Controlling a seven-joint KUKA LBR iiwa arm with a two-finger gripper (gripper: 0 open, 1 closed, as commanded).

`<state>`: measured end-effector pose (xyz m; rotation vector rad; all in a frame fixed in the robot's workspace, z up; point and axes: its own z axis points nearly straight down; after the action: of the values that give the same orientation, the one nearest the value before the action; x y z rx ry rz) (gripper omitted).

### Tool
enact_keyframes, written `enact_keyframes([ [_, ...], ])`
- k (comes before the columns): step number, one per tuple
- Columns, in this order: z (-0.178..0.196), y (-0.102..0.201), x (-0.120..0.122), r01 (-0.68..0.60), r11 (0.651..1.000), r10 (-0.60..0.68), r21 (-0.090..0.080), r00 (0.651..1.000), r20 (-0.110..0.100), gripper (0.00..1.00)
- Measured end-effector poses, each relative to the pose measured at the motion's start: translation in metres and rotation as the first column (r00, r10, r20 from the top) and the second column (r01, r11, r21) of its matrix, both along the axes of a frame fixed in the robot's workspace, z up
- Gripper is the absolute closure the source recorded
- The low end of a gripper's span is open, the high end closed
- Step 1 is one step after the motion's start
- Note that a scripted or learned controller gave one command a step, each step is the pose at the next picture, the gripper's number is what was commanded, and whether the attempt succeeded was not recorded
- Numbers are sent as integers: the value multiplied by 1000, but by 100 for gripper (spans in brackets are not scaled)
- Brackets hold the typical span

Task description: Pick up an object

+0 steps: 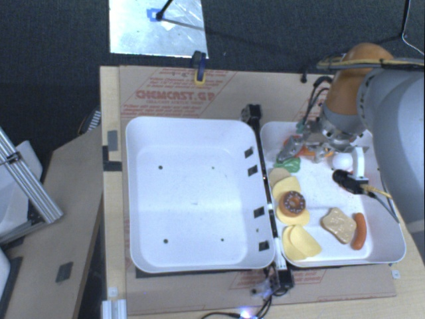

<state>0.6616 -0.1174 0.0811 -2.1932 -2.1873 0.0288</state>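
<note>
Two white bins on cardboard-topped bench point(172, 88), dark carpet beyond. Toy foods lie in right bin point(382, 244); gripper point(307, 145) low at its far end, finger state unclear.

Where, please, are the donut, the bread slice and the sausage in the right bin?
donut point(293, 204), camera view, on its brown icing.
bread slice point(339, 224), camera view, middle of its top face.
sausage point(359, 231), camera view, middle of its length.

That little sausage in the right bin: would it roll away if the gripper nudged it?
Probably. The sausage looks round and smooth, so a sideways push could roll it. The bread close beside it may stop it.
</note>
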Motion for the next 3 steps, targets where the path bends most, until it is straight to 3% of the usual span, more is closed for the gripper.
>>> enact_keyframes([
  [1,12,0,2,-10,1000,10,-8,1000,12,100],
  [2,107,68,-40,-10,1000,11,-17,999,47,100],
  [3,203,94,-23,-10,1000,11,-18,998,57,100],
])
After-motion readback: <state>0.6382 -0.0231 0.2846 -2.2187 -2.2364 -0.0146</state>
